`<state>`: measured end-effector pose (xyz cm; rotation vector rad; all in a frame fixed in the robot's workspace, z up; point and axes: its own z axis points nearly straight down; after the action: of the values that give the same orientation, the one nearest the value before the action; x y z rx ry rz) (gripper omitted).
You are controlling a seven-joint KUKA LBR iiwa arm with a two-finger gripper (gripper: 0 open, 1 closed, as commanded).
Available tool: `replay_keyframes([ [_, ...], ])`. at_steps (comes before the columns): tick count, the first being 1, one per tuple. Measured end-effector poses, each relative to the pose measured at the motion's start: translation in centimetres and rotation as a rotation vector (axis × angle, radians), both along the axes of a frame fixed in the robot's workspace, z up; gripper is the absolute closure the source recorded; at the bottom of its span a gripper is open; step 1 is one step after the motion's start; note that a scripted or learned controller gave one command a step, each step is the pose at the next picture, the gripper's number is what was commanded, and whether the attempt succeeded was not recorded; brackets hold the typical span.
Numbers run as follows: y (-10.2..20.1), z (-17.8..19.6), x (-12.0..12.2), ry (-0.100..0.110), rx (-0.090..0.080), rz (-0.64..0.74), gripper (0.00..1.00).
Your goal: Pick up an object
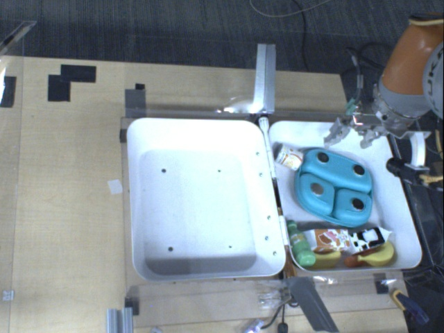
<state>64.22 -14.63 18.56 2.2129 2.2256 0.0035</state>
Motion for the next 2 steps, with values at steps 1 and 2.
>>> replay_keyframes([
  [1, -2.0, -5.9, -4.2, -0.004, -0.002, 0.061, 0.0],
  [2, -2.4, -6.7, -2.1, -0.039, -0.01, 0.037, 0.0],
])
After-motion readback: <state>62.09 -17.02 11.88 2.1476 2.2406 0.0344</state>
